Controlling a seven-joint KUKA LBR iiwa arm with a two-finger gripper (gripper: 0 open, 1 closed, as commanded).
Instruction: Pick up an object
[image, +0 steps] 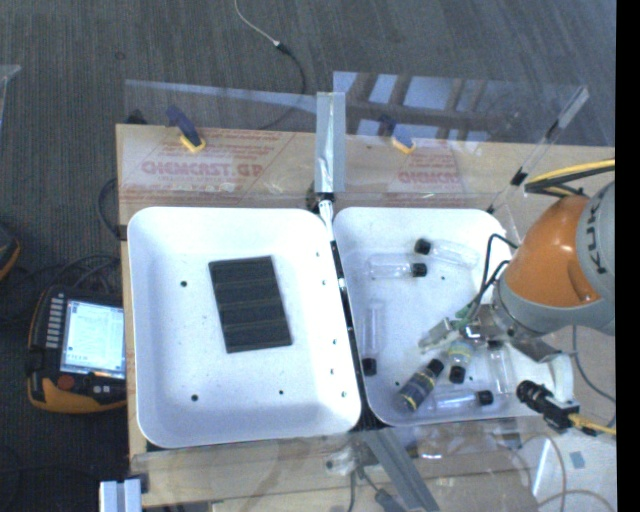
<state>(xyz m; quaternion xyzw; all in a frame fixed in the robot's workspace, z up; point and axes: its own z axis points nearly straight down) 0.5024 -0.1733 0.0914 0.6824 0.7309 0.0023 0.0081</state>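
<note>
Left bin (150, 300) (black pad (250, 303)); right bin (400, 225), vials (398, 268).

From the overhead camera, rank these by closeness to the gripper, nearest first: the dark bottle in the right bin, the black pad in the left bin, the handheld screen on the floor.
Measured from the gripper:
1. Dark bottle, right bin, just below-left of it.
2. Black pad, middle of the left bin.
3. Handheld screen, on the floor past the left bin.

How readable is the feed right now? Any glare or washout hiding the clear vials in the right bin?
Camera view: lighting is even, shadows soft; the shallow white right bin is bright, so the clear plastic vials nearly vanish against it, only their black caps standing out; the flat black ribbed pad in the white left bin reads sharply; the end effector looks blurred and cluttered; reflections streak the clear acrylic panels behind.
</note>
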